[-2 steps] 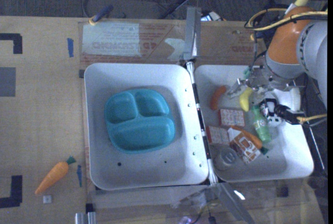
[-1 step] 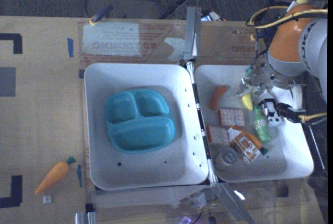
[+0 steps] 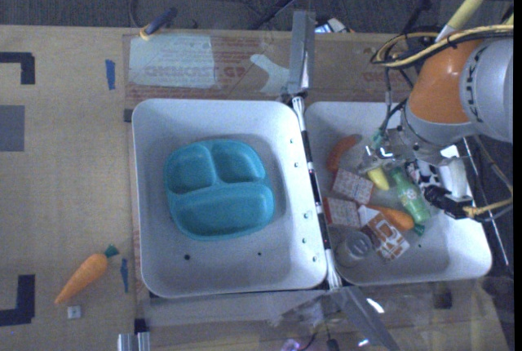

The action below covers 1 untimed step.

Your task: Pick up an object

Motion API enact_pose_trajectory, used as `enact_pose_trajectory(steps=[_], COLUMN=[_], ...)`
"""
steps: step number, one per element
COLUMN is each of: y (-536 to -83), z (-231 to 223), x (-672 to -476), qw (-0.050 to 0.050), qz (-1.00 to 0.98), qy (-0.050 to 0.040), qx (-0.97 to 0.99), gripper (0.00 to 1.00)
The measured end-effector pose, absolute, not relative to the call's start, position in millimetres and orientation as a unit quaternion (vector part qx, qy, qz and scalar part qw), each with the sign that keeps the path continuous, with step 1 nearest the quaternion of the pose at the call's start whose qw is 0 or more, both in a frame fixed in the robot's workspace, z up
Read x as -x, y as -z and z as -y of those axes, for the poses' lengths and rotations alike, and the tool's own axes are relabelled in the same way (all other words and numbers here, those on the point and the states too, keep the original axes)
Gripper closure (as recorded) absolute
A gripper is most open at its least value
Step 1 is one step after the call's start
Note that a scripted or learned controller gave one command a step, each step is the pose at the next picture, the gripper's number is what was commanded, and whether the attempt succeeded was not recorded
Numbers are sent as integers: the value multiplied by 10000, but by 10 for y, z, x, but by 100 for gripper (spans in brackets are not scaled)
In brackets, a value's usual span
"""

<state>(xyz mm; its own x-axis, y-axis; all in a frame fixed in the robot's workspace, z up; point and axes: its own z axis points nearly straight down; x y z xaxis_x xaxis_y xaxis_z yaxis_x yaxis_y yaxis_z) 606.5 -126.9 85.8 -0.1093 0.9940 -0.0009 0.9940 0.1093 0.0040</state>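
The right bin [image 3: 465, 255] holds a pile of small items: a red-orange sausage [image 3: 342, 150], a yellow piece [image 3: 379, 177], a green bottle [image 3: 411, 199], two brown waffle squares [image 3: 352, 187], a small carrot [image 3: 398, 218], a grey can [image 3: 354, 246] and a patterned box [image 3: 392, 238]. My gripper [image 3: 382, 156] hangs low over the pile's upper middle, just above the yellow piece and right of the sausage. The wrist hides what lies directly under it.
The left bin [image 3: 155, 129] holds a blue divided plate [image 3: 218, 188]. A toy carrot [image 3: 82, 277] lies on the bench left of the bins. Cables and a metal divider [image 3: 300, 64] sit behind the bins.
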Motion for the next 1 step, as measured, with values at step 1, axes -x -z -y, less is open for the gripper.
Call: enact_pose_trajectory(steps=[1], y=[-2430], z=[402], x=[-6577], qw=[-6], qz=[-6515], qy=[17], qx=[-7587], gripper=[100])
